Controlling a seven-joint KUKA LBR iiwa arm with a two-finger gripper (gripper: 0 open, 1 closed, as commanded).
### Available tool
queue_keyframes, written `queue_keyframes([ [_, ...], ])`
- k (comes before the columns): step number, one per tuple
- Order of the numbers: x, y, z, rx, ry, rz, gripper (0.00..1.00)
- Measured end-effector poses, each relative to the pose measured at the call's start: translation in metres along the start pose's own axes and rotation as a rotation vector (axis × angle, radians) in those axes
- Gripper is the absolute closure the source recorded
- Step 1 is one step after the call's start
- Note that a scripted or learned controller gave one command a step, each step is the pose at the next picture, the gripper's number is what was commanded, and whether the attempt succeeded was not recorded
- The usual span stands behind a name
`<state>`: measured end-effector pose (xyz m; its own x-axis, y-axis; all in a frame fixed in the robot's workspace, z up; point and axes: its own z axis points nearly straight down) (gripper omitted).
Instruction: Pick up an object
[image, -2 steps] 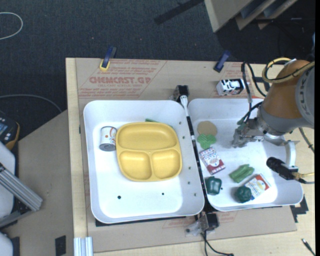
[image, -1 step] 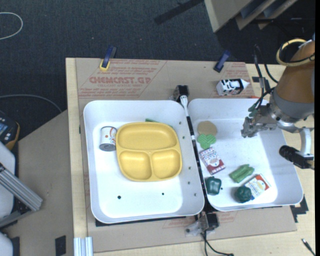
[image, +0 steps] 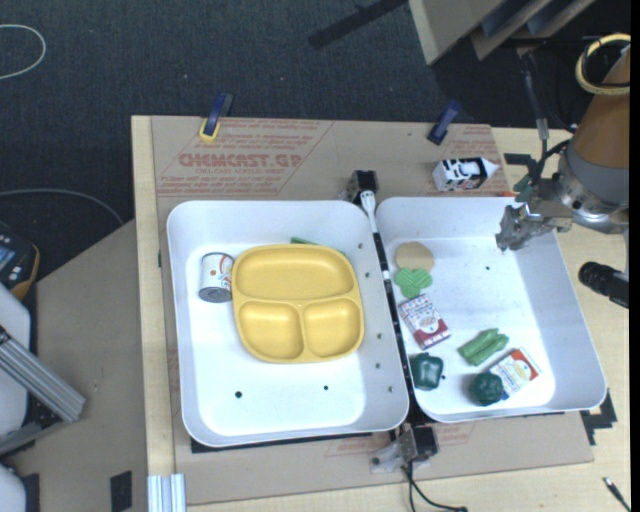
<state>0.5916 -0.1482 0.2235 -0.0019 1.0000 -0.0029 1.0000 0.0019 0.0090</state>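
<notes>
Objects lay untouched along the right bin's near and left sides, none lifted yet, with the jaws hovering over its far right corner, holding nothing, opening impossible to tell.

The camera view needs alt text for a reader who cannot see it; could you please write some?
A grey arm's tool hangs over the right bin's far edge, above small toy foods strewn along its left and near sides. The left bin holds a yellow divided plate with a small can beside it.
</notes>
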Motion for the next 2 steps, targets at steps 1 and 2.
queue_keyframes([
  [1,0.0,0.001,-0.002,0.005,0.001,0.001,1.0],
  [2,0.051,-0.018,0.007,0.013,0.006,-0.003,1.0],
])
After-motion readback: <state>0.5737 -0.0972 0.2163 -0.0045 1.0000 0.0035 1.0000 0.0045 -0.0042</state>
